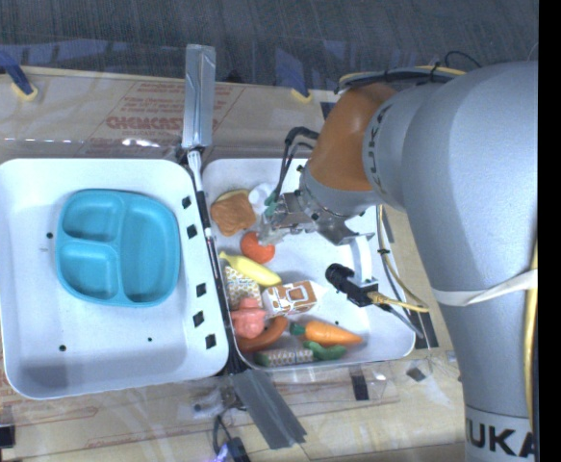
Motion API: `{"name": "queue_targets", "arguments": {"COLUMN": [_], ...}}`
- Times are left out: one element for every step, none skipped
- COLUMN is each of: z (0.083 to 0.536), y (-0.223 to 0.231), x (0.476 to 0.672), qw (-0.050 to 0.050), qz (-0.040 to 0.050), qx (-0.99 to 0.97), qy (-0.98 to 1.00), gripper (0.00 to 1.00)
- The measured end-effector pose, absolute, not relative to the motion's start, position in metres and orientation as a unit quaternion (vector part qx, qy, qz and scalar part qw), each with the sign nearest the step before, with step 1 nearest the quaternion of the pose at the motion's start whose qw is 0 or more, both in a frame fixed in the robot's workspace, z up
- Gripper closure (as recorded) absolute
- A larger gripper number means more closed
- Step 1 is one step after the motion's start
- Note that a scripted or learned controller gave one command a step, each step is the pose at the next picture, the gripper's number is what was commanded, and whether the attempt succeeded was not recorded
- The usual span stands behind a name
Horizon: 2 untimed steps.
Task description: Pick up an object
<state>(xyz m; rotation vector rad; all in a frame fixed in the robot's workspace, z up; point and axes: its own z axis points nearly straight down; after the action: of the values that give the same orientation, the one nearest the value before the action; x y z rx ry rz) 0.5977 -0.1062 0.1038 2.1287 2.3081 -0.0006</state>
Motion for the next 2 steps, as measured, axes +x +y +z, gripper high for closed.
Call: {"name": "queue_targets", "arguments": {"z": [0.104, 0.094], "y": [-0.106, -0.095], "x": [0.598, 0.573], "qw": [0.001, 0.001], "qz": [-0.0005, 0.0008], "qx": [0.678, 0.593], "qy": [0.735, 0.806], "gripper": [0.0, 0.0]}}
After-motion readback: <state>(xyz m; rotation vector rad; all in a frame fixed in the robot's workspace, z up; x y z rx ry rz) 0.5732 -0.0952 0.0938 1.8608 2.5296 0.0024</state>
